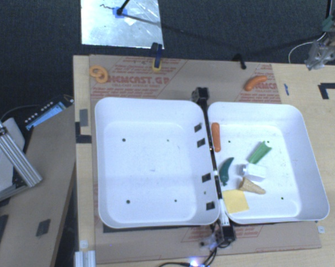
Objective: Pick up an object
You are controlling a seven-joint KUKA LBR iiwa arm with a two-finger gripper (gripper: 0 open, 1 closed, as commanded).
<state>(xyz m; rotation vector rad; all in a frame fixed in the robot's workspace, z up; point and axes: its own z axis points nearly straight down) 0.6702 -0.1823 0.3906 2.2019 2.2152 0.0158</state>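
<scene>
The right bin (301,149) holds several small objects. An orange sausage-shaped piece (215,136) lies along its left wall. A light green block (259,152) lies near the middle, tilted. Below it are a dark green curved piece (226,170), a white block (255,172) and a tan cone (252,187) touching the white block. A flat yellow square (235,201) rests in the near left corner. The left bin (151,107) sits beside it, sharing the middle divider.
On the cardboard behind the bins lie an orange ring (99,73), a yellow and blue clamp (156,57) and an orange sausage shape (255,83). A silver sheet (122,15) lies at the back. A pale fixture with a cable (323,48) stands at the far right.
</scene>
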